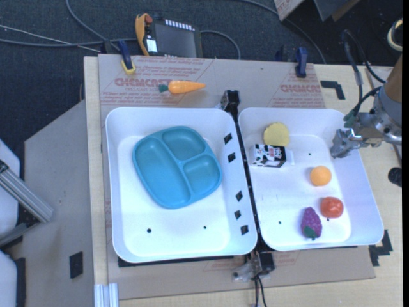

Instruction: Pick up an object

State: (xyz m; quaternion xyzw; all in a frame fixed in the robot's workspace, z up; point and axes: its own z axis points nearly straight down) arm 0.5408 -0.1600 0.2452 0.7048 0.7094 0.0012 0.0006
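Over right bin (358,235) | claw (340,144) above orange ball (321,176)

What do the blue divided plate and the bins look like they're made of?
Blue divided plate: probably molded plastic, matte to satin; uniform colour, rounded compartment ridges, soft highlights.
Left bin and right bin: likely thin formed plastic, smooth white, with rounded corners and a slight sheen. Could be coated metal; the view can't settle it.

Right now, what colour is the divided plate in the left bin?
Light blue plate, clearest in the camera view.
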